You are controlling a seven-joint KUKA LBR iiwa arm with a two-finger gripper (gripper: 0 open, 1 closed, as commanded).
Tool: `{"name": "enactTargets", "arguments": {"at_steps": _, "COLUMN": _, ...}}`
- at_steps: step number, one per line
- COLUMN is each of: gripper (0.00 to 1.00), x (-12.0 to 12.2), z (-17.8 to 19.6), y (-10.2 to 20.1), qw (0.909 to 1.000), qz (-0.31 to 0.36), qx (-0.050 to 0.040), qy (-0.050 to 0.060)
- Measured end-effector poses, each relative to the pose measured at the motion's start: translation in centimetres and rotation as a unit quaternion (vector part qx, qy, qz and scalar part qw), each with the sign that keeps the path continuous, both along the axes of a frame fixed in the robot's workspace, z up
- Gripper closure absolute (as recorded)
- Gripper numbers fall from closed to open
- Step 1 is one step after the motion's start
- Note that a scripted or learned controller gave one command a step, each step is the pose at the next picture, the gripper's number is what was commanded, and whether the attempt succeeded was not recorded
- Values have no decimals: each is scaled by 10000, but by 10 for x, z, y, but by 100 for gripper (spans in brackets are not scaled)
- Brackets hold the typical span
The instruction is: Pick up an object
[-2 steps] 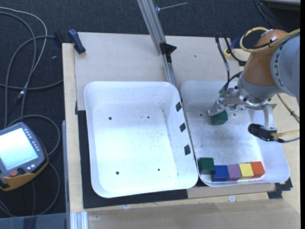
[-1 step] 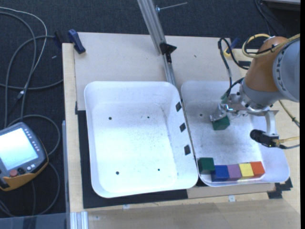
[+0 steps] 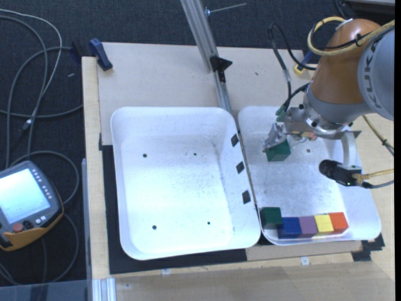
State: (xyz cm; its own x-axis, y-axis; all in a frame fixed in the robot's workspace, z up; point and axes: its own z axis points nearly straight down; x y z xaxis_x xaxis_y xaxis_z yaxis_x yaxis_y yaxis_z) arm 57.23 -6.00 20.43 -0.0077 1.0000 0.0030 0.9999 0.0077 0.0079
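Coloured cubes are sitting nearest me, lined up along the front wall of the right white plastic bin (image 3: 357,196): a dark green cube (image 3: 270,216), a blue cube (image 3: 289,226), a purple cube (image 3: 307,224), a yellow cube (image 3: 323,222) and an orange cube (image 3: 338,220), each touching its neighbour. I am guessing they are crowding there because the bin floor is sloping toward that edge.

Farther in, I am seeing the two-finger metal gripper (image 3: 277,144) hanging over the middle of the same bin, and a second green block (image 3: 278,151) is showing at its tip. The block is looking tilted and sitting between the fingers, so I am reading the claw as clenched on it, though whether the block is off the floor I cannot tell.

Beside it, the left white plastic bin (image 3: 125,130) is lying bare, presumably waiting as the drop side.

Beyond, the grey arm with its orange band (image 3: 343,49) is reaching in from the right, cables looping over it.
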Motion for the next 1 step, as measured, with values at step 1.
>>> {"name": "enactTargets", "arguments": {"at_steps": 1, "gripper": 100, "x": -22, "z": -5, "y": 71, "qw": 10000, "qz": 2, "qx": 6, "qy": 61}}
